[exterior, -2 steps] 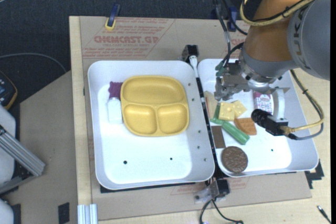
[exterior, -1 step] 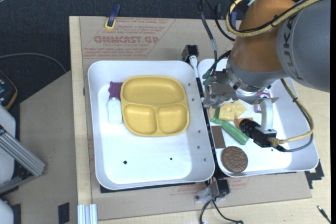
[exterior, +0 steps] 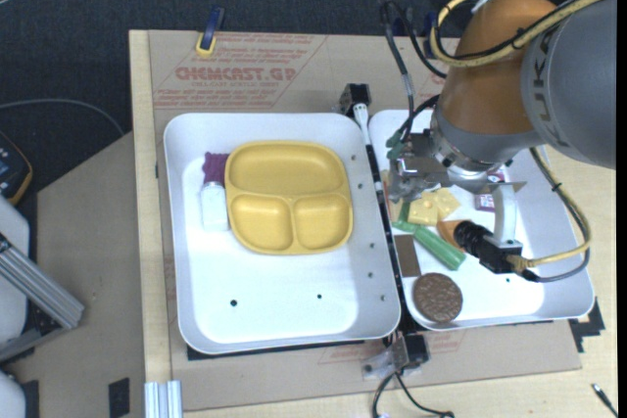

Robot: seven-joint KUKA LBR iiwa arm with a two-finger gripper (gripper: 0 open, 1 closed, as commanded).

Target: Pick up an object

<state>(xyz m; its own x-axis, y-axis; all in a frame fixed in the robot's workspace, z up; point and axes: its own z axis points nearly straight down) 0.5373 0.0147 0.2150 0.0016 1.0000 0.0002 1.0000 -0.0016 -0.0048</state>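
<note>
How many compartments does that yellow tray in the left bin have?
3. The yellow tray has one wide compartment across its far side and two smaller ones side by side nearer the camera, left and right. None looks hidden.

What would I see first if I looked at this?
Probably the big yellow divided tray, sitting in the left white bin. Next, the grey arm's fat orange band, hanging over the right bin. Below it lie a green stick and a brown round disc.
</note>
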